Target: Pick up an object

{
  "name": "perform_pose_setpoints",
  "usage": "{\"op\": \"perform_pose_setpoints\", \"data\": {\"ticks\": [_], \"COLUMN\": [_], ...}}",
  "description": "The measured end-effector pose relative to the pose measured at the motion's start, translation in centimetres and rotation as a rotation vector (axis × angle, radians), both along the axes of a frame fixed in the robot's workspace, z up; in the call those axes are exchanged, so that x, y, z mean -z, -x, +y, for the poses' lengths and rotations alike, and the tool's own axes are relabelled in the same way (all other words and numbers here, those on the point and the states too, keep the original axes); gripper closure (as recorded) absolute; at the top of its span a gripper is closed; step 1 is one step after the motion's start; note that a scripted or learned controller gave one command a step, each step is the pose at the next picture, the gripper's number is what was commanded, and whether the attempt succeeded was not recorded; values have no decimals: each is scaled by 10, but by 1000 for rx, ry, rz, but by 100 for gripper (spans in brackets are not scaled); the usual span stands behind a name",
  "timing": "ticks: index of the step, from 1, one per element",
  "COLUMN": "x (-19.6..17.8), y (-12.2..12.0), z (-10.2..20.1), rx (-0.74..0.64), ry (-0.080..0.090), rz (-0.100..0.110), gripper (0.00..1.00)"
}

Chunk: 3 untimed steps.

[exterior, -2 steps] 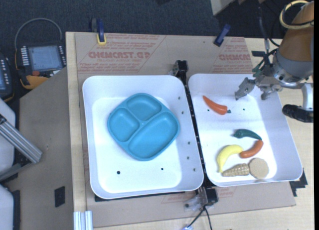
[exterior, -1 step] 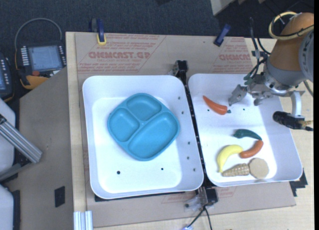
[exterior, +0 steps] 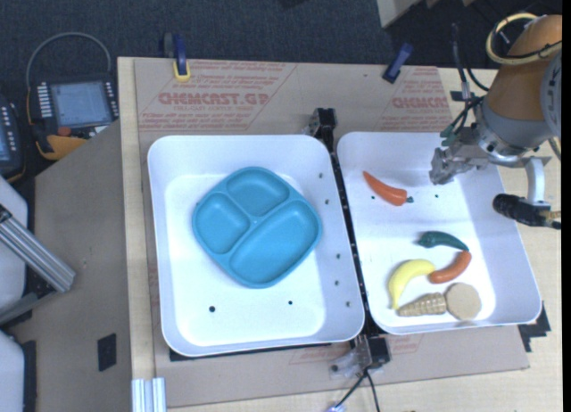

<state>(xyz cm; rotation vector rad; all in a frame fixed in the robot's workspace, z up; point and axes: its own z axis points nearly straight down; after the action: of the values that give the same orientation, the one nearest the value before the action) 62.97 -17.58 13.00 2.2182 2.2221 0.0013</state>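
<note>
Tool (exterior: 443,169) hangs over right bin (exterior: 508,312), beside orange pepper (exterior: 385,189); grip state cannot tell; risk: a descent from here lands beside pepper, nudging it away.

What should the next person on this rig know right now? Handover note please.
Gripper: over the far part of the right bin, nothing seen held.
Right bin: orange pepper near the gripper; closer to the camera, a green pepper, sausage, banana, cone and round cookie clustered together.
Left bin: blue divided plate.
Done: nothing picked yet.
Left: grasp and lift one object; the orange pepper looks nearest.
</note>
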Motion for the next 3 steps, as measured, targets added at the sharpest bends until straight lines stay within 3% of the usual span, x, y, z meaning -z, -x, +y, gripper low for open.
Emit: {"op": "perform_pose_setpoints", "data": {"ticks": [1, 3], "x": [-64, -152], "y": [1, 2], "z": [-4, -1], "rx": [1, 1], "ry": [3, 2], "rz": [-7, -5], "gripper": [100, 100]}}
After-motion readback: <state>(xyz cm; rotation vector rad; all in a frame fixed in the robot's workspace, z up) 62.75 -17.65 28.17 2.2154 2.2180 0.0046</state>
